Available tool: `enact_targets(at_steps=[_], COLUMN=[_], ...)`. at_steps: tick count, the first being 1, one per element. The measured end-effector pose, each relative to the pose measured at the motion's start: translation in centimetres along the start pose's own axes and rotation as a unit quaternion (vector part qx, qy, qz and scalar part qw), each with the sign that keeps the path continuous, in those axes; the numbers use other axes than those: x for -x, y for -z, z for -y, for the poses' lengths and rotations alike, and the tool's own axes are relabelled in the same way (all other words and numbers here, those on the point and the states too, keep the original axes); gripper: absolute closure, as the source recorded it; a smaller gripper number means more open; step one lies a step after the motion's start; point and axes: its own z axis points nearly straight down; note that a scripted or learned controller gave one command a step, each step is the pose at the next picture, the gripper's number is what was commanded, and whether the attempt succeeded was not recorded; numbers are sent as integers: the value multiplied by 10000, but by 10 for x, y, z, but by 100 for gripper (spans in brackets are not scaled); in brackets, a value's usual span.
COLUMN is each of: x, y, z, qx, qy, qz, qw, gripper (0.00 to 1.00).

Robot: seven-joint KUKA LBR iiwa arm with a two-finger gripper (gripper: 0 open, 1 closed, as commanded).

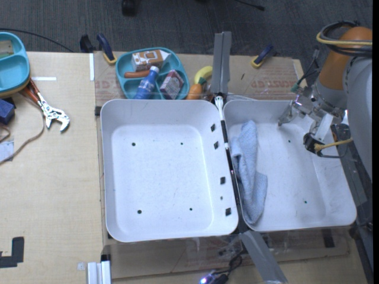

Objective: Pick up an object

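Task's thing: a pale blue cloth (249, 170), crumpled into a long strip inside the right bin (299, 182). Pressed up against that bin's left wall, just beside the divider shared with the left bin (160, 176). Long axis running front to back along that wall, narrower at the far end and broader and more bunched toward the near end.

Gripper (294, 115) at the far right part of the same bin, low over the white floor and near the back wall, hanging from the grey arm (361, 99) with its orange band (349, 40). Nothing seen in its grasp. Spread or pressed together: cannot tell from this slant, with the metal parts too small and cluttered to read.

Key relation: cloth to the gripper's left in the view and somewhat nearer the front edge, with bare bin floor between the two. Well apart, not touching.

Judged next: a sideways reach across the bin toward the divider, then a descent onto the strip. Probably best to close across the short width, not along the length. Likely risk: wall and divider crowding the far side of the cloth, leaving little room on that flank.
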Motion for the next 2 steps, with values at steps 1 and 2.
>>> enact_targets(at_steps=[1,2], x=[35,67], y=[42,89], z=[36,95], qx=[-11,-26], qy=[-73,-1098], qz=[2,6], qw=[10000,9940], gripper=[0,0])
